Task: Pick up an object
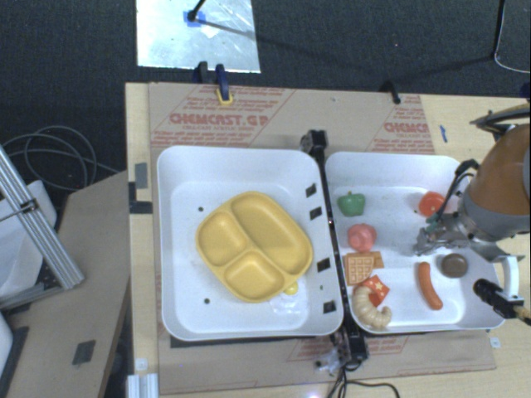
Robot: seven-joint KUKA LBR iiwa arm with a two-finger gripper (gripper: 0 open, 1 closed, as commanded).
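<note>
My gripper hangs low over the right bin, near its right side. Several toy foods lie in that bin. An orange-red piece sits just behind the gripper, and a brown round piece just to its front right. A red sausage lies in front of it. Further left are a green pepper, a pink round fruit, a tan waffle, a small red packet and a pale croissant. I see nothing held in the gripper.
The left bin holds a yellow divided plate. A black-clipped divider runs between the bins. The grey and orange arm covers the right bin's right edge. A black part juts out at the front right corner.
</note>
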